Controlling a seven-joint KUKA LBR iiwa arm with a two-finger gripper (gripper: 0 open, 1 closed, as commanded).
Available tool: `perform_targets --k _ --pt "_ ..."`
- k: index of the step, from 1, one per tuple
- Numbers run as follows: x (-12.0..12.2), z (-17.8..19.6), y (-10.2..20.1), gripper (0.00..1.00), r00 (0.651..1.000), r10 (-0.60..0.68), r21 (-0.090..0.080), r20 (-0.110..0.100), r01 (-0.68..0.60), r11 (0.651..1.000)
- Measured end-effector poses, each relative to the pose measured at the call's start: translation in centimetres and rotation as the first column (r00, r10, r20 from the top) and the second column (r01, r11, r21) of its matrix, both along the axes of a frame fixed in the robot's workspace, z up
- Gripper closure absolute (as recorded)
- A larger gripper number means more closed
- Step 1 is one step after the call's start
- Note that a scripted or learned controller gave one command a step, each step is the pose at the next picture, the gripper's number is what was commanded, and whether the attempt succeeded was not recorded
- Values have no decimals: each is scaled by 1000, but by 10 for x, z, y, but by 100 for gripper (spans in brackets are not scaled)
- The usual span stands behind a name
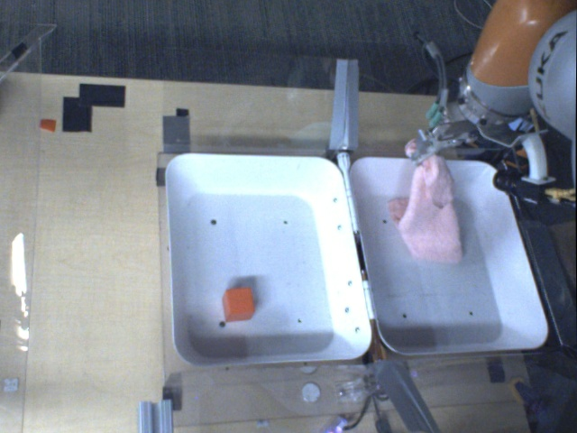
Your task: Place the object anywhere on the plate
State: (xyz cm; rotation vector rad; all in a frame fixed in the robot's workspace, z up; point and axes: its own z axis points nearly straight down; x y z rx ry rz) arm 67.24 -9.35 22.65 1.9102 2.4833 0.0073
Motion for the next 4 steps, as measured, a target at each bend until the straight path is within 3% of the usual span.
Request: perform_targets --k 1,2,3,4 --pt "-11 12 48 100 920 393 -2 0 -393 920" --pt "-16 1 98 100 693 721 -5 -1 -721 693" --pt "-25 -5 154 100 358 934 -7 -3 -934 358" --pt "-43 -1 202 100 258 966 -7 -4 -966 258"
